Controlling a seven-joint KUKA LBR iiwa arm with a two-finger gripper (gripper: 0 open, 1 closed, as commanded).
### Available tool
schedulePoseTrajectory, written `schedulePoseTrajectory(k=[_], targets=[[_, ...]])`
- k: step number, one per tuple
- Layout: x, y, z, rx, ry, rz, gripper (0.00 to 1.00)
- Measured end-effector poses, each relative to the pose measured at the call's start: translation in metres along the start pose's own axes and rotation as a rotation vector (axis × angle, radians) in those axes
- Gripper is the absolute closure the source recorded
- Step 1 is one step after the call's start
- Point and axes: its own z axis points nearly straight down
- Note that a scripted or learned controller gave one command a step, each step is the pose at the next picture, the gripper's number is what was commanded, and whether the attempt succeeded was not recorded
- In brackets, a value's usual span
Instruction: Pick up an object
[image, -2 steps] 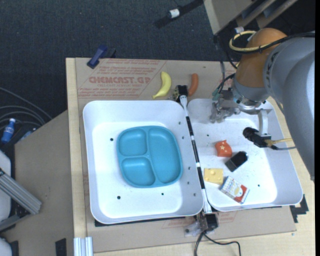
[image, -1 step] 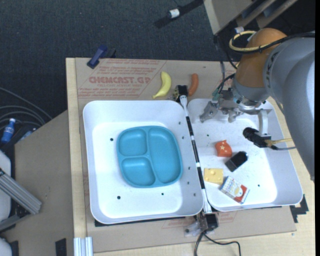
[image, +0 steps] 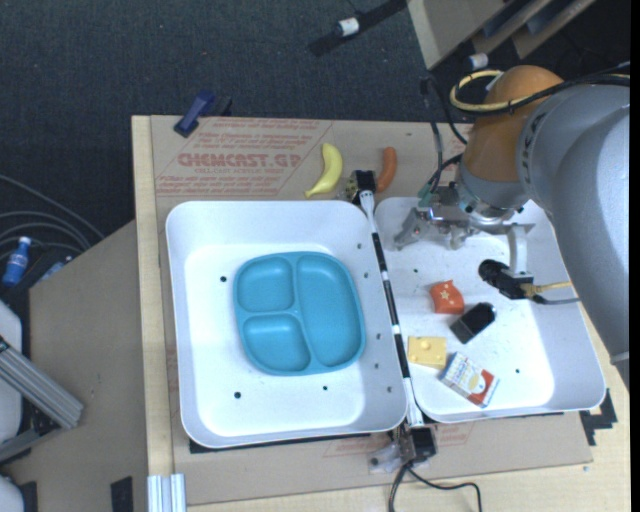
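In the right bin (image: 560, 375) lie a small orange-red object (image: 446, 295), a black block (image: 472, 322), a yellow cheese-like wedge (image: 428, 351) and a small white, red and yellow box (image: 469, 380). My gripper (image: 432, 226) hangs over the far left corner of that bin, above bare white floor. It is apart from all of these objects; the orange-red one lies nearest, a short way toward the front. Nothing shows in its grasp.
The left bin (image: 200, 380) holds a blue divided plate (image: 298, 312). Behind the bins, a yellow banana (image: 325, 170) and an orange sausage-shaped thing (image: 386, 168) lie on the bench. A blue object (image: 193, 114) sits at the bench's far edge.
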Motion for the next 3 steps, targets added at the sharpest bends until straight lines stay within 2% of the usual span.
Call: schedulePoseTrajectory(k=[1,2,3], targets=[[0.0,0.001,-0.011,-0.003,-0.001,-0.001,1.0],[0.0,0.001,-0.011,-0.002,-0.001,0.0,0.0],[0.0,0.001,-0.021,-0.005,-0.001,-0.001,1.0]])
